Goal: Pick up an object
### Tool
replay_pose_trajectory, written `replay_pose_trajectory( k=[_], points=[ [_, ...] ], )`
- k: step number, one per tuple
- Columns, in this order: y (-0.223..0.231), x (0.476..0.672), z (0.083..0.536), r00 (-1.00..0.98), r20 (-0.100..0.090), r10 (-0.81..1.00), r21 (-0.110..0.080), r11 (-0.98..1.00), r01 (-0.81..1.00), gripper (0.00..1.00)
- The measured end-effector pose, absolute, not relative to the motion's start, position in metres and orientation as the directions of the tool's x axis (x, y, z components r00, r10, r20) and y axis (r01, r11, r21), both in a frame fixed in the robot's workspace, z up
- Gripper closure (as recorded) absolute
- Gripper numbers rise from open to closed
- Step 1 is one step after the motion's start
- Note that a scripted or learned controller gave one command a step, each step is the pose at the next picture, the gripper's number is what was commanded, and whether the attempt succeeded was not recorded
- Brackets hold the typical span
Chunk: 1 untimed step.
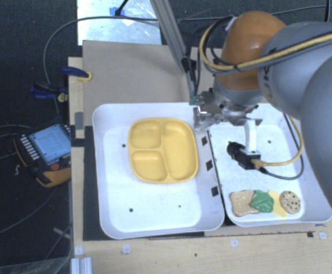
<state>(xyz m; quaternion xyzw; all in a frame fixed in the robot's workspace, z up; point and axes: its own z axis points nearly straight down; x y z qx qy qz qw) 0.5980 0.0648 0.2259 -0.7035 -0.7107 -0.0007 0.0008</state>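
A yellow plate point(163, 151) with three parts lay flat in the left bin point(114, 210). It sat just beside the hand point(202, 119), at about eight o'clock from it. I could not tell if the hand was wide or narrow.

The light was bright and even and fell from above. The yellow plate point(163, 151) was evenly lit, with only a thin, soft shadow along its lower rim. The white bin point(149, 210) around the plate was close to washed out, and its floor showed little texture. Well above the plate, a shiny sheet point(117, 16) threw back hard glare and was blown to white in patches. Left of the plate, the dark floor point(17, 67) was underexposed, with detail lost in murk. Right of the plate, the grey arm point(320, 96) loomed near the lens, soft and out of focus, and its orange band point(249, 44) bore a broad, dull highlight. The whole frame was soft and slightly grainy.
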Motion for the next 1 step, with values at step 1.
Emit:
replay_pose_trajectory(
  k=[1],
  points=[
    [0.1097,0.5885,0.2185,-0.008,0.001,1.0,0.0,0.008,1.0,1.0]
  ],
)
